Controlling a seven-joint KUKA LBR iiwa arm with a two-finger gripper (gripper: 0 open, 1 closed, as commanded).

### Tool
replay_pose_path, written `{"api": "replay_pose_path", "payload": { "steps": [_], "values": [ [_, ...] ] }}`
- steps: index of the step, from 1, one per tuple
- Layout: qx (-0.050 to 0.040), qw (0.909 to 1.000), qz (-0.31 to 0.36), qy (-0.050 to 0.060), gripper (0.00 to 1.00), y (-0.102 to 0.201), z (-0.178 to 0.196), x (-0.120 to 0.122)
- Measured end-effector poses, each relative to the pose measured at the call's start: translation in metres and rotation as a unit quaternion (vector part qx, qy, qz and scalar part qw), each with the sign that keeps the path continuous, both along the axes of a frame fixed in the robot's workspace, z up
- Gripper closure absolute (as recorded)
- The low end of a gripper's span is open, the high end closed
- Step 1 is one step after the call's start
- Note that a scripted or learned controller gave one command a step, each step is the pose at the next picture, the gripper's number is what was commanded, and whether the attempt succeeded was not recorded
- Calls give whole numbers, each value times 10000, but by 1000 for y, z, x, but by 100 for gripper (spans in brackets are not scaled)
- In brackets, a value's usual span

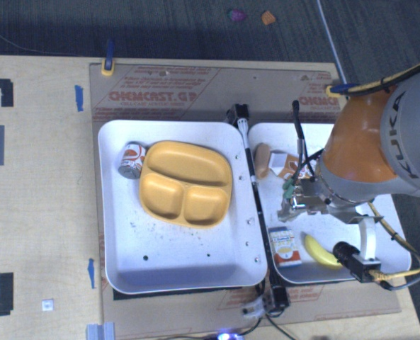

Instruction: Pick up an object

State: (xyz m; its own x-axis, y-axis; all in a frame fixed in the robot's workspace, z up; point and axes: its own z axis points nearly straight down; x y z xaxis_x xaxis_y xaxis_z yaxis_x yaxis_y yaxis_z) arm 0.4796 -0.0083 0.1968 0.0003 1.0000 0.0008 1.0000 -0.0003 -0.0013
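A yellow tray (185, 183) and can (131, 160) lie in the left bin (117, 253); the tool (294, 204) hangs over the right bin (266, 137).

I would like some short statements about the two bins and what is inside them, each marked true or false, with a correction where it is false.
1. The yellow divided tray lies in the left bin. True.
2. The banana lies in the left bin. False: it lies in the right bin, near its front edge.
3. A crushed can lies beside the tray, at its left. True.
4. The small carton stands on the tray. False: it lies in the right bin, left of the banana.
5. The arm reaches over the right bin. True.
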Motion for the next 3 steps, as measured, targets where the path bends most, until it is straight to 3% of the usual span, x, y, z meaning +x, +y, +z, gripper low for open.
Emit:
{"api": "replay_pose_path", "payload": {
  "steps": [1,2,3],
  "values": [
    [0,10000,3,0,0,0,0,0],
    [0,10000,3,0,0,0,0,0],
    [-1,10000,-1,3,0,-56,-12,0]
  ]
}}
